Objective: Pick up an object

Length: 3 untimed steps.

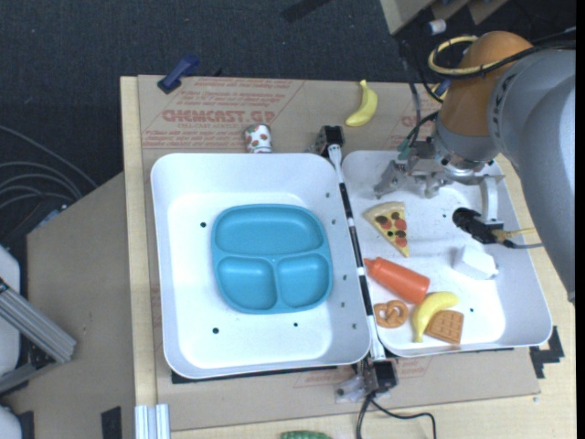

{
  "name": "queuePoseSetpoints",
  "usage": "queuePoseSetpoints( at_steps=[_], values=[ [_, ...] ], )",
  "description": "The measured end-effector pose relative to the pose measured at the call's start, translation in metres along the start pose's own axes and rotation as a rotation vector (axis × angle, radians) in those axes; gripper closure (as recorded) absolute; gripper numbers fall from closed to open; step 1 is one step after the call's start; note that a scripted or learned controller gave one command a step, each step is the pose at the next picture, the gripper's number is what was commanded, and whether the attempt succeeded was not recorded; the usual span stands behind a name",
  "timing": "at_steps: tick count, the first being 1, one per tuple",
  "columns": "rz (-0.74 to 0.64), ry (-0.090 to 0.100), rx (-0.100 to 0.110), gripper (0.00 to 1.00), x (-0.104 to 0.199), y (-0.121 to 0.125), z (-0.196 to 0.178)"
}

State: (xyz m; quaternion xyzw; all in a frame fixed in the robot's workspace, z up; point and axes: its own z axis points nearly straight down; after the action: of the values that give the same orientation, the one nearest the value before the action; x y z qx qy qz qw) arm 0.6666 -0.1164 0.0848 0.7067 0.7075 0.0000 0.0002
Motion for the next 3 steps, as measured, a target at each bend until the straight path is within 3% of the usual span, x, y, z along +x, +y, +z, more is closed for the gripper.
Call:
queuePoseSetpoints(
  at_steps=[1,2,3],
  values=[
    [0.000,0.001,0.002,0.00,0.026,0.000,0.000],
    [0.000,0.001,0.001,1.00,0.026,0.000,-0.011],
    [0.000,0.001,0.001,0.00,0.026,0.000,-0.010]
  ],
)
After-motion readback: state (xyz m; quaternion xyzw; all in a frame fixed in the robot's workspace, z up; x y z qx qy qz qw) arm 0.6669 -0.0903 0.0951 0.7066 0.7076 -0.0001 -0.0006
